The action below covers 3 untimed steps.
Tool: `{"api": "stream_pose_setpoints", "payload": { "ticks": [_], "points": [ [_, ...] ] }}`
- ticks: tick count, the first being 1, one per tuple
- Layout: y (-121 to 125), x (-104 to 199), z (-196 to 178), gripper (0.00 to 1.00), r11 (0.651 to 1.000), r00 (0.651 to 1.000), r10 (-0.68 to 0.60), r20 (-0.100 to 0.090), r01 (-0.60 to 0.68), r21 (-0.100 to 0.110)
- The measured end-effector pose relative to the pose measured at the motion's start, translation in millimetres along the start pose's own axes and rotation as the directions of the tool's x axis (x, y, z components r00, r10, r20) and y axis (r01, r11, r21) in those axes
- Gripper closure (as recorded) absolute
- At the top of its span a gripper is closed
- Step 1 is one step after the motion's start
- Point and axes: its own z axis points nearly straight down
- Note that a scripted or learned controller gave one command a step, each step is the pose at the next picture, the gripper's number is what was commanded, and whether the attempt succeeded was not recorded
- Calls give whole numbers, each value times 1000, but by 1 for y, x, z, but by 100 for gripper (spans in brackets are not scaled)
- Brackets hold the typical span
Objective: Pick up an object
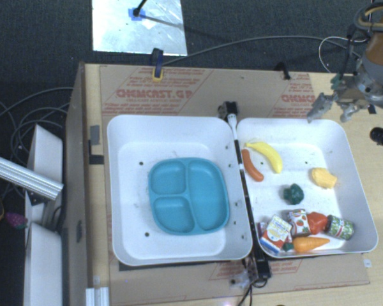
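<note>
Crowding right bin (354, 171): banana (266, 154), carrot (309, 242).

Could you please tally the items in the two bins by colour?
Yellow: 2, banana and lemon
Orange: 2, hot dog and carrot
Green: 2, broccoli and bottle
Red: 1, can
White: 1, carton
Blue: 1, tray
Total: 9

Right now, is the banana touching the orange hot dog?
Cannot tell. In the camera view the banana lies close beside the hot dog, with no plain gap or contact.
</note>
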Motion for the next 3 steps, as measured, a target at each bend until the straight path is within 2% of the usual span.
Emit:
{"api": "stream_pose_setpoints", "payload": {
  "ticks": [1, 2, 3],
  "points": [
    [-59, 68, 59, 0, 1000, 1000, -2, -2, 2, 4],
    [-132, 75, -18, 0, 1000, 1000, 2, 0, -2, 0],
    [-123, 56, 99, 0, 1000, 1000, 3, -1, -3, 4]
  ]
}}
